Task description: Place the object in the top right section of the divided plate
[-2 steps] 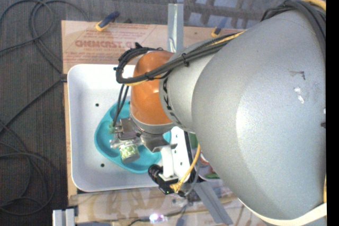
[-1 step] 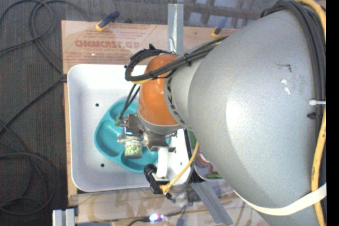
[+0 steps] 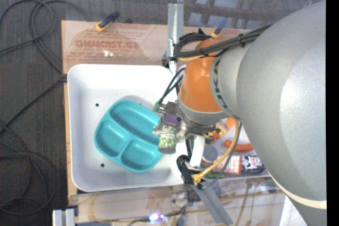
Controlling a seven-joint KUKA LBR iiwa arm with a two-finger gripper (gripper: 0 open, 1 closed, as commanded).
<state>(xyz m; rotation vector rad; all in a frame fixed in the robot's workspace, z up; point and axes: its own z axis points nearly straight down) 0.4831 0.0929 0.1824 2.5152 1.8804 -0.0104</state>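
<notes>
presently hovering at the right rim of the teal three-section plastic plate [image 3: 127,136] in the left white bin [image 3: 85,87], with gripper [image 3: 167,137] perhaps carrying a small green-and-purple object [image 3: 167,140], jaw state impossible to tell; best centred over the top right section before release.

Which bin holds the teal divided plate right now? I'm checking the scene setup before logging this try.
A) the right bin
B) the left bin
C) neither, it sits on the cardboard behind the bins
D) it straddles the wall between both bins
B: the teal divided plate lies flat on the floor of the left bin, inside its walls, while the arm covers most of the right bin.
</notes>
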